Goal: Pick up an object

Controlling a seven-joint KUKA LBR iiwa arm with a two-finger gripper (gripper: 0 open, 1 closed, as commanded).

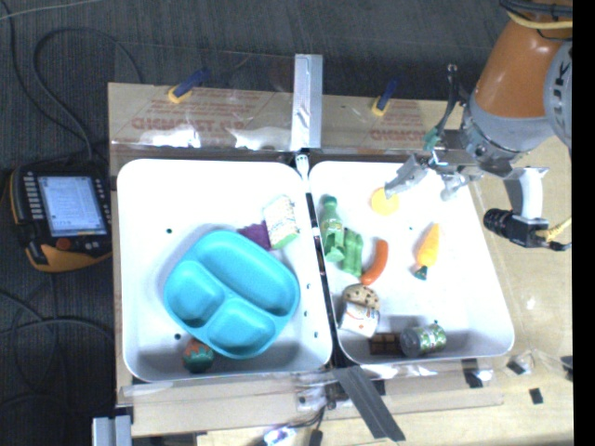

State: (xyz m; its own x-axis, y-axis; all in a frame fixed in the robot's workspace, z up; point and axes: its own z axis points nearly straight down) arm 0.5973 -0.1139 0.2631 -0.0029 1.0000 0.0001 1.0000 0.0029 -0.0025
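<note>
Two-finger metal gripper point(429, 181), fingers apart and holding nothing, hovers at right white bin point(483, 277) far edge, just beside small yellow object point(382, 201)

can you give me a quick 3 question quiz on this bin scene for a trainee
1. True or false: the blue divided tray lies in the left bin.
2. Which item lies nearest the claw? A) yellow piece B) can C) carrot
3. Fill in: the orange-red chili lies in the ___ bin.

Key: 1 true; 2 A; 3 right
</note>
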